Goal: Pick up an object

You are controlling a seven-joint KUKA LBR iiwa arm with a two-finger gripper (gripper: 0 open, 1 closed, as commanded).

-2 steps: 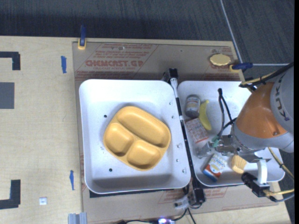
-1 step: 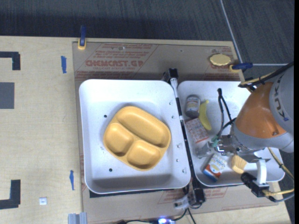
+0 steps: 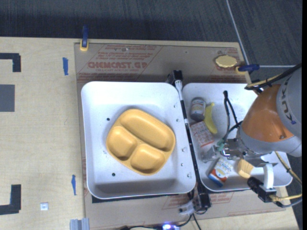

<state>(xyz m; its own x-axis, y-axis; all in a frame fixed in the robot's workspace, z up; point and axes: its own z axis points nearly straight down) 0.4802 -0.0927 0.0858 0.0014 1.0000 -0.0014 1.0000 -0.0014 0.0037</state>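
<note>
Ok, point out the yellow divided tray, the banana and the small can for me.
yellow divided tray (image 3: 139, 141), camera view, on its middle ridge.
banana (image 3: 210, 118), camera view, mid-length of the fruit.
small can (image 3: 197, 108), camera view, on its side wall.

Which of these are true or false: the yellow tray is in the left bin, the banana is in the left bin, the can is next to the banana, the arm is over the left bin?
1. The yellow tray lies in the left bin. True.
2. The banana lies in the left bin. False: it is in the right bin.
3. The can is beside the banana. True.
4. The arm is over the left bin. False: it is over the right bin.
</note>
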